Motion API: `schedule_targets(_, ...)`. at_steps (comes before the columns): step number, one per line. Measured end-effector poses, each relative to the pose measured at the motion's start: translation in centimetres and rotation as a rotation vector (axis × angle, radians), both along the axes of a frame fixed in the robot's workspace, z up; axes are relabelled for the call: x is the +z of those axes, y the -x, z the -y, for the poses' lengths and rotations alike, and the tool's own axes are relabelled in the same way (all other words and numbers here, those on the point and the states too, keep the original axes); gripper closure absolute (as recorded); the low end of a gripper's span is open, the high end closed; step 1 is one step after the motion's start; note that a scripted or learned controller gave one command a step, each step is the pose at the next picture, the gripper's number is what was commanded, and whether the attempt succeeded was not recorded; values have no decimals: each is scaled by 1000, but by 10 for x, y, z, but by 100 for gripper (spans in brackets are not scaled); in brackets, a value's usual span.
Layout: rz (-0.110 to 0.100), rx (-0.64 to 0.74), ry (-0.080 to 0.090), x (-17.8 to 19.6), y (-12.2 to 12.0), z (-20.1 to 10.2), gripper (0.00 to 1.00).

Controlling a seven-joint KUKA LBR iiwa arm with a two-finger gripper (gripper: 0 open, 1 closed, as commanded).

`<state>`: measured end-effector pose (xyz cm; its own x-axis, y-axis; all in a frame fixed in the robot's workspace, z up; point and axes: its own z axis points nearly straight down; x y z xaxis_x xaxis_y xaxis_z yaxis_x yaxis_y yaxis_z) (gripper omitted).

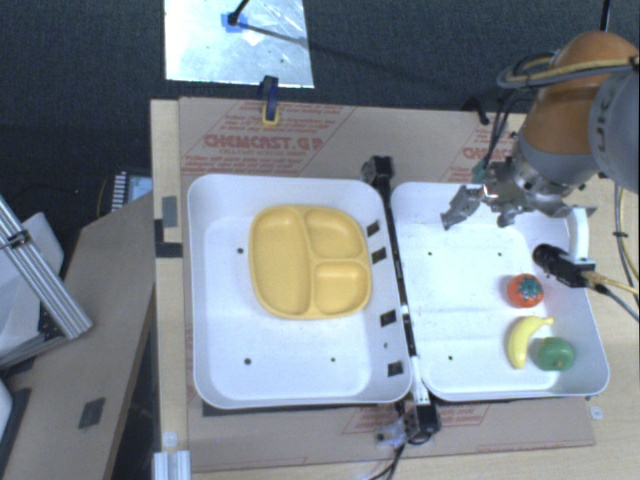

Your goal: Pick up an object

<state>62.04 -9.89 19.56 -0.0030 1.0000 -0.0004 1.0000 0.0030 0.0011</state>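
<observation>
One two-finger tool [480,214] hangs low over the far part of the right bin [470,393], its fingers apart with nothing between them. No object is picked yet. Three candidates lie well apart from the tool, clustered in the near right corner of that bin: a round red-orange toy fruit [524,289], then closer to the corner a yellow banana [524,339] and a green ball [556,353] that touch or nearly touch each other. The likeliest trouble, as a judgement, is a missed or glancing grasp. The round fruit may roll away from closing fingers. A reach for the banana could nudge the green ball, or catch both at once. That pair also sits close to the bin's right wall and near rim, so a finger coming down on the outer side may strike the wall. The red-orange fruit has more open floor around it and looks the easier target. Most of the right bin's floor, to the left and middle, is bare, giving the tool free room to travel. A dark divider [395,268] separates it from the left bin [215,368], where a yellow divided plate [308,261] sits centred. Both bins rest on the bench [300,138].
</observation>
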Motion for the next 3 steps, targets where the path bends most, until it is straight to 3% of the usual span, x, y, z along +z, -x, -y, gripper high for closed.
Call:
schedule_targets(2,-4,-3,-1,-113,6,-2,0)
schedule_targets(3,2,-3,1,-99,5,-1,100)
